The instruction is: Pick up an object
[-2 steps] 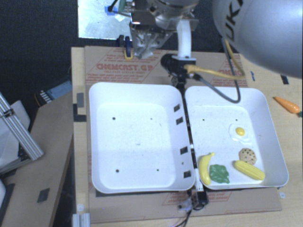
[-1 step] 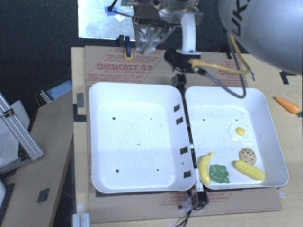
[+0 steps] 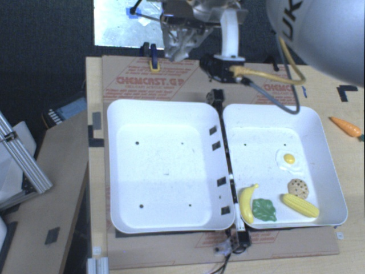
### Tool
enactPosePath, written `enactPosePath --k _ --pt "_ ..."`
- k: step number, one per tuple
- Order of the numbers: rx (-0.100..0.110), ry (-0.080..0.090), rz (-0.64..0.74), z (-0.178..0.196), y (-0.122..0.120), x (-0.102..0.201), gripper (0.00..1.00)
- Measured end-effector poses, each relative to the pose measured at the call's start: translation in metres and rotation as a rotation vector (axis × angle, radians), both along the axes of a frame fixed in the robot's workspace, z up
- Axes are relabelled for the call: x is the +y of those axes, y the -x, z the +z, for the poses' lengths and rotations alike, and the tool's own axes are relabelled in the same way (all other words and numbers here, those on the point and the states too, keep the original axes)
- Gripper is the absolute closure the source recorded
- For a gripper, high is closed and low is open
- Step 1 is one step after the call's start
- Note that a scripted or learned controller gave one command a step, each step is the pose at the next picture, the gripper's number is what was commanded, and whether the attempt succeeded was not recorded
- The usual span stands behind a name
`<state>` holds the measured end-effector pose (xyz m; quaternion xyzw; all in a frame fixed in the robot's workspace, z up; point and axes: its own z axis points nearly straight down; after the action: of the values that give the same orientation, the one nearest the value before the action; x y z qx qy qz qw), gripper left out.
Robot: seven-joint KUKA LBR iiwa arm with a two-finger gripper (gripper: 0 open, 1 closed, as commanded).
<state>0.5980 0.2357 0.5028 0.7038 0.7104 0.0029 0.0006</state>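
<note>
Arm (image 3: 308, 21) reaches in from right, high at top; jaws point down, apparently holding nothing.

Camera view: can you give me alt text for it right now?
The gripper hangs above the bench behind the left white bin. The right white bin holds a fried egg, round cookie, corn cob, yellow banana and green leaf.

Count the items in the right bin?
5, all near the right bin's front: fried egg, cookie, corn cob, green leaf, banana against the divider.
</note>
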Motion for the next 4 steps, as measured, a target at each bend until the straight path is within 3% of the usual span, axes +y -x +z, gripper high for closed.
enactPosePath --k 1,2,3,4 --pt "0.017 0.008 -0.01 -0.151 0.046 -0.022 1.0" --pt "0.016 0.007 -0.01 -0.269 0.071 -0.011 1.0" --pt "0.006 0.003 -0.011 -0.298 0.064 -0.002 1.0" --pt "0.014 0.006 -0.009 -0.383 0.115 -0.013 1.0"
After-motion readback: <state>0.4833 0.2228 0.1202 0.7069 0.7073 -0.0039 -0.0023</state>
